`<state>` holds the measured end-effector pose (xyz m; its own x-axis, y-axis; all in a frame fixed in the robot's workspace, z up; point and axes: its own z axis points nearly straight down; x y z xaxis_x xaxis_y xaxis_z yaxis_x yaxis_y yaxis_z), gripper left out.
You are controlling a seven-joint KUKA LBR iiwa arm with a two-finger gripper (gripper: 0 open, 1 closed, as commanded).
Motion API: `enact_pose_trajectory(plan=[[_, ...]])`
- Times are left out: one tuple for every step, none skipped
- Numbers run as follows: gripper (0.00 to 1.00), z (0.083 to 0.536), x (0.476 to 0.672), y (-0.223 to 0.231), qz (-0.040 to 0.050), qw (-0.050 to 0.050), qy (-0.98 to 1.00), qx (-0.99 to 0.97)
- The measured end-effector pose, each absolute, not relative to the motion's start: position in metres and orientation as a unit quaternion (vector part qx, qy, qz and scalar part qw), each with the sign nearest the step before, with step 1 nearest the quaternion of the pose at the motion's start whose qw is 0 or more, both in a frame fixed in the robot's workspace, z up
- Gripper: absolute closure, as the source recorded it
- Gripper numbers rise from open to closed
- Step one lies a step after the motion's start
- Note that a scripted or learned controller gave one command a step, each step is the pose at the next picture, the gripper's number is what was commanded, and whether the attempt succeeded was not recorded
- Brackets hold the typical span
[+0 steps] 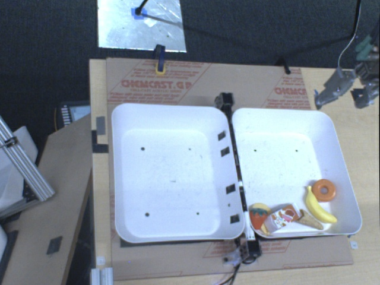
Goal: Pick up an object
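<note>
Several small objects lie in the near right corner of the right bin (285, 129): a yellow banana (319, 206), an orange ring-shaped donut (324, 189), a red-orange round fruit (259, 215), a white and red packet (282, 217) and a brown wedge (310, 221). My gripper (339, 100) hangs over the bench just beyond the right bin's far right corner, well away from the objects. Its two grey fingers (328, 94) stand apart, open, with nothing between them.
The left bin (169, 171) adjoins the right one along a black hinge strip (233, 159). A shiny metal sheet (141, 16) and a yellow clamp (160, 61) lie at the back. An aluminium rail (21, 165) slants at the far left.
</note>
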<state>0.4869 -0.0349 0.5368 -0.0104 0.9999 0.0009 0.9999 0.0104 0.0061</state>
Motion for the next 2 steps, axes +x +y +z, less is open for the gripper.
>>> enact_pose_trajectory(plan=[[0.0, 0.393, 0.485, -0.12, -0.004, -0.003, 0.705, 0.71], [0.0, 0.543, 0.487, -0.037, 0.0076, 0.007, 0.712, 0.702]])
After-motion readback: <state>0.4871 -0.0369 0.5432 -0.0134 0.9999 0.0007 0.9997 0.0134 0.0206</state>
